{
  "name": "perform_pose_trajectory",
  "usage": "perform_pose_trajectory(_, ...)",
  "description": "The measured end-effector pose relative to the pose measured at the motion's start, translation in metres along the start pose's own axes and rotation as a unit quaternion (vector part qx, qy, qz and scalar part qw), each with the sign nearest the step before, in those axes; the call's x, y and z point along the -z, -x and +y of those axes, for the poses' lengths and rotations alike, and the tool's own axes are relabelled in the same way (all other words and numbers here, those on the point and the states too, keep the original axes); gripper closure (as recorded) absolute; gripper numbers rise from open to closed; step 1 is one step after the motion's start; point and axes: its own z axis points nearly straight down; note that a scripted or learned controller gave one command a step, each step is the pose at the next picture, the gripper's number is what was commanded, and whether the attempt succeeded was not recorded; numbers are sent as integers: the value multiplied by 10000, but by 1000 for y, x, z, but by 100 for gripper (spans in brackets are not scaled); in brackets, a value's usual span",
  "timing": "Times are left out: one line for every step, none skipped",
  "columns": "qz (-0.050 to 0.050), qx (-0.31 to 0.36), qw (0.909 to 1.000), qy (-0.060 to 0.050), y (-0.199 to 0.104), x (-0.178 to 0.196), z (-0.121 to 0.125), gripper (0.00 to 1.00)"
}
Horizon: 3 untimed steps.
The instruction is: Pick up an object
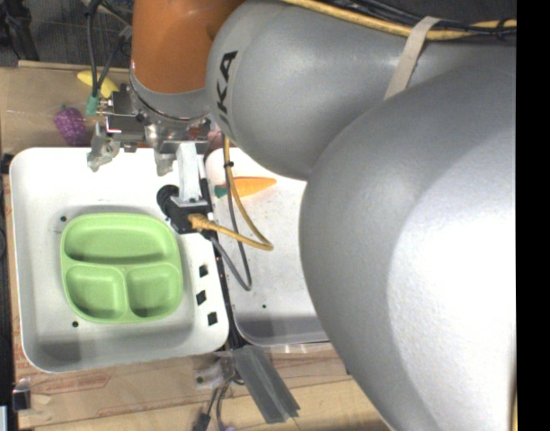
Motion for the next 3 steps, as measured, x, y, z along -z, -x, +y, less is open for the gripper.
perform_pose_trajectory(0, 0, 10000, 0, 0, 0, 0, 0)
perform_pose_trajectory(0, 0, 10000, 0, 0, 0, 0, 0)
perform_pose_trajectory(0, 0, 10000, 0, 0, 0, 0, 0)
